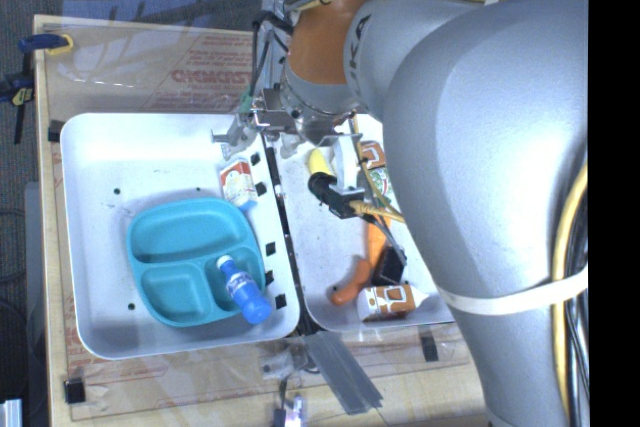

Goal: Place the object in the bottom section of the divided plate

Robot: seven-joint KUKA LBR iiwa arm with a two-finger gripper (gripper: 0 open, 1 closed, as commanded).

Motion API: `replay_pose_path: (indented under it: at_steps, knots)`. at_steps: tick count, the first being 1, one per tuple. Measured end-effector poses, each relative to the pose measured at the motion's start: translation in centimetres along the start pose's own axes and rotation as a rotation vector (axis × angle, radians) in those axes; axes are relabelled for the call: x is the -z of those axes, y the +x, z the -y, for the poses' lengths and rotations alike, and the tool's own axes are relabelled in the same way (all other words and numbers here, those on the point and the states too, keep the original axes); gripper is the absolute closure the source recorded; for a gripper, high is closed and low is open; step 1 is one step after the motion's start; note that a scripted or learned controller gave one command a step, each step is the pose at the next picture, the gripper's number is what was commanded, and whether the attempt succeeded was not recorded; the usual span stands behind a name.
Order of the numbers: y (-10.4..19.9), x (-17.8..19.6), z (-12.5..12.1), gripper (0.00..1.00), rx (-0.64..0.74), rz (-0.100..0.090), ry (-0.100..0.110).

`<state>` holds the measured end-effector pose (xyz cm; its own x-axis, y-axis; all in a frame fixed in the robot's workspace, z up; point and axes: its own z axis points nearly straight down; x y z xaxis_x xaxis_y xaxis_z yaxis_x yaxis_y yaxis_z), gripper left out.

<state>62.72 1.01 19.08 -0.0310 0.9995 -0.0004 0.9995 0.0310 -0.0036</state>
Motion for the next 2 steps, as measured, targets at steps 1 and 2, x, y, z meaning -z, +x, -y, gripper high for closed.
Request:
replay_pose_path:
  at_steps: [1, 2]
  knots:
    - [-5.1, 0.0, -2.7, 0.00, -0.546, -0.001, 0.002]
    - [-7.4, 17.0, -2.6, 0.00, -0.799, -0.002, 0.002]
